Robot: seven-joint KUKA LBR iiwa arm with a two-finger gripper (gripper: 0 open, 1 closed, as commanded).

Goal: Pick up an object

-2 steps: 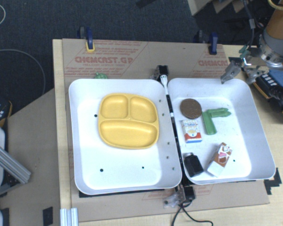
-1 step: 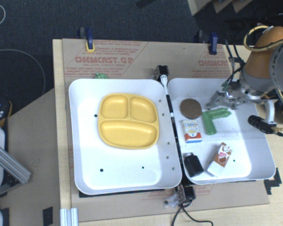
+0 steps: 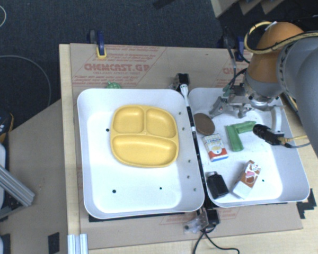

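My gripper (image 3: 232, 106) hangs over the far part of the right bin (image 3: 291, 179), below the orange band of the arm. Just in front of it lie a brown round disc (image 3: 204, 123) and a green block (image 3: 237, 133). Nearer the front are a small red and white box (image 3: 216, 146), a brown and white carton (image 3: 247, 178) and a black block (image 3: 217, 184). I see nothing held in the gripper.
The left bin (image 3: 95, 157) holds a yellow divided plate (image 3: 144, 136). The arm's grey body fills the right side above the right bin. A blue clamp (image 3: 100, 41) sits at the bench's far left edge.
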